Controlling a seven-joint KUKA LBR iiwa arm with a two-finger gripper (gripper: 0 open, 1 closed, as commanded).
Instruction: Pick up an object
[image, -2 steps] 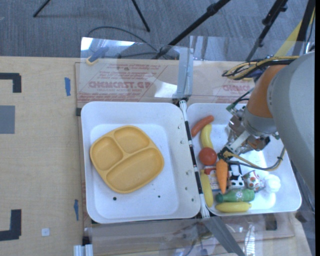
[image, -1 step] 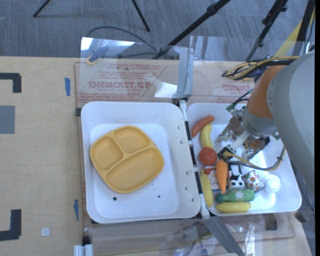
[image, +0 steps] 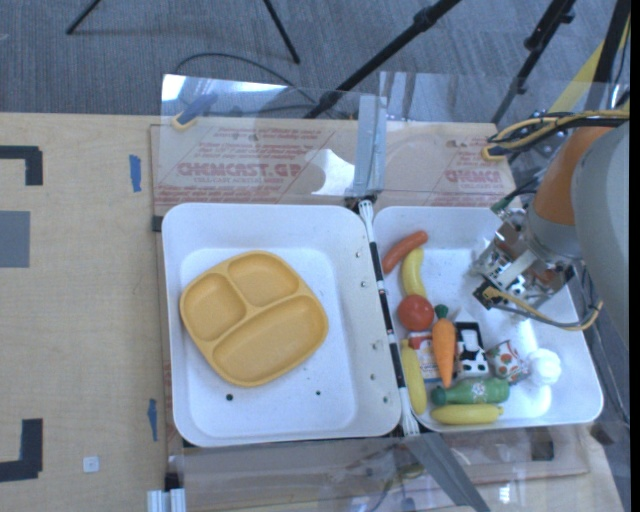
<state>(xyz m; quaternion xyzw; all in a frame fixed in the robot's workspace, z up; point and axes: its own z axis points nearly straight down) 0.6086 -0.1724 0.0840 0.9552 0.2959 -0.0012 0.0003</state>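
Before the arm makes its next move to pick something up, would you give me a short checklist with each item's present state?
1. Gripper is over the right bin: ok.
2. Nothing already between its fingers: cannot tell, the view is too cluttered there.
3. Targets within the bin: ok; the sausage, tomato and carrot lie left of the gripper.
4. Targets well separated: not ok; the carrot, tomato and bananas touch or overlap.
5. Yellow divided plate in the left bin is out of the way: ok.

Robot lab: bench (image: 70, 300), tripod legs (image: 280, 35).
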